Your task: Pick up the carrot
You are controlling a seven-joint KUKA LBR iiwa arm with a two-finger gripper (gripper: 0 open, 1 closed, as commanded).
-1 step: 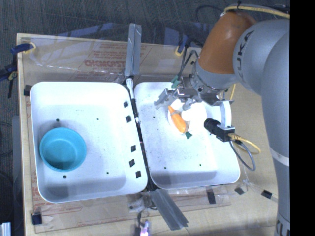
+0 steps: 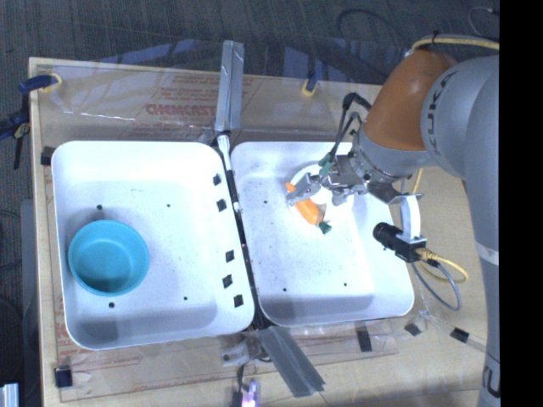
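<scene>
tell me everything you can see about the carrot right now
The small orange toy carrot, which looks like plastic, has a dark green tip at its lower right end. It lies slanted on the floor of the right shallow white bin, in its upper middle part. The grey arm's hand sits right over its upper end, hiding part of it; whether it grips the carrot can't be made out.

I see smooth white plastic bins (image 2: 195, 155), a glossy blue plastic bowl (image 2: 108, 257), clear shiny film over the pale wooden desk (image 2: 127, 100).
</scene>
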